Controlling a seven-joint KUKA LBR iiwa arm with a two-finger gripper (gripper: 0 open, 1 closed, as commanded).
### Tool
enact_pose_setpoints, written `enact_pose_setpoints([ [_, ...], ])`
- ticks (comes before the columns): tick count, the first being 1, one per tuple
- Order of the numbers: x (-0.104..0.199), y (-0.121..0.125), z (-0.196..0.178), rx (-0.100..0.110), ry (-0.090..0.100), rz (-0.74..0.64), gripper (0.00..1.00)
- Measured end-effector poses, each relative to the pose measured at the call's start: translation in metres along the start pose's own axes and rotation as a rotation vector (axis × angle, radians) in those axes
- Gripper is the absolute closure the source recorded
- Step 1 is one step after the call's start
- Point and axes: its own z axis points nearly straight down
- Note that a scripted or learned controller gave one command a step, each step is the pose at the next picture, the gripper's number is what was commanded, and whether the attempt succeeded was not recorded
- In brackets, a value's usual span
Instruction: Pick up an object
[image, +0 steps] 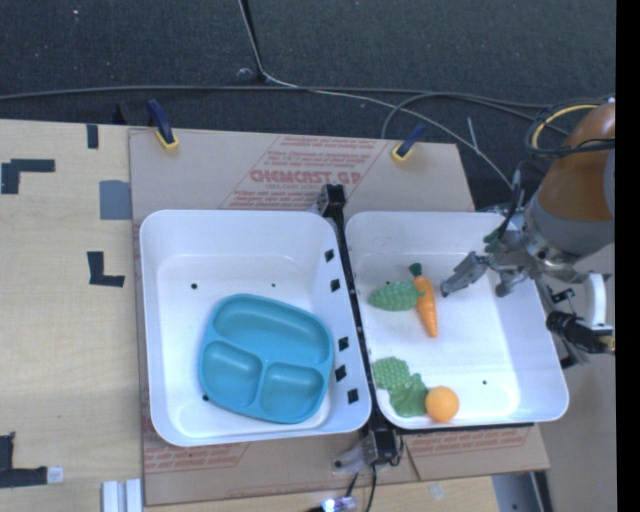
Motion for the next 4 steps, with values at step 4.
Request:
enact_pose_setpoints([
  [4,-0.002,0.018,0.105,-0.014,-0.005,-0.004,0.00],
])
